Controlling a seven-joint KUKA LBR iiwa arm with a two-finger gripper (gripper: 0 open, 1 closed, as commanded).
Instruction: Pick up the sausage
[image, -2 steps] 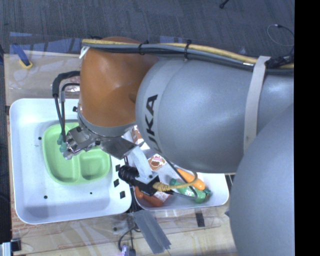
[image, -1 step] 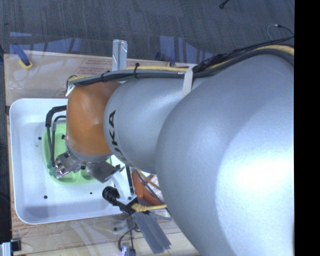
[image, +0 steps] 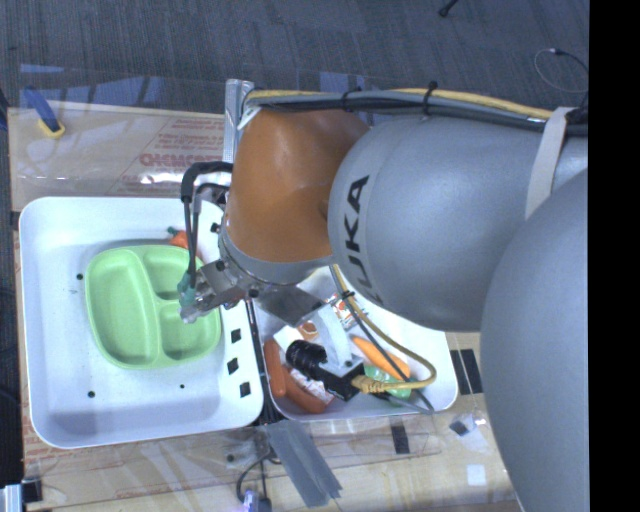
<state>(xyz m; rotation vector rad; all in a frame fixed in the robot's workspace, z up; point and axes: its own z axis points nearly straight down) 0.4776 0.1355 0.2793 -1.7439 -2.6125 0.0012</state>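
The grey arm (image: 440, 220) is the biggest thing here, reaching in from the right with its orange band (image: 285, 180) above the wrist, and it covers much of the right bin (image: 437, 350); beneath everything lies the desk (image: 150, 478), pale wood with a clear printed sheet (image: 110, 150) spread over its far side; the left bin (image: 50, 400), white and shallow, sits in full view, and the right bin stands just beside it, their walls touching along the middle; a green plate (image: 125, 310) with separate sections lies flat in the left bin, taking up most of its floor; the hand (image: 190, 297) hangs over the right-hand edge of that plate, close to the wall between the two bins, and from this slant I cannot tell whether it is clenched or released, though nothing can be seen grasped in it; the sausage (image: 290, 392), reddish brown, lies in the right bin near its left wall at the near end, well apart from the hand and partly hidden; an orange stick (image: 378, 356), possibly a carrot, lies tilted in the same bin to the right of the sausage; a small green thing (image: 398, 391) rests just beside the stick's lower end; a little orange scrap (image: 177, 240) peeks out at the far edge of the green plate in the left bin.
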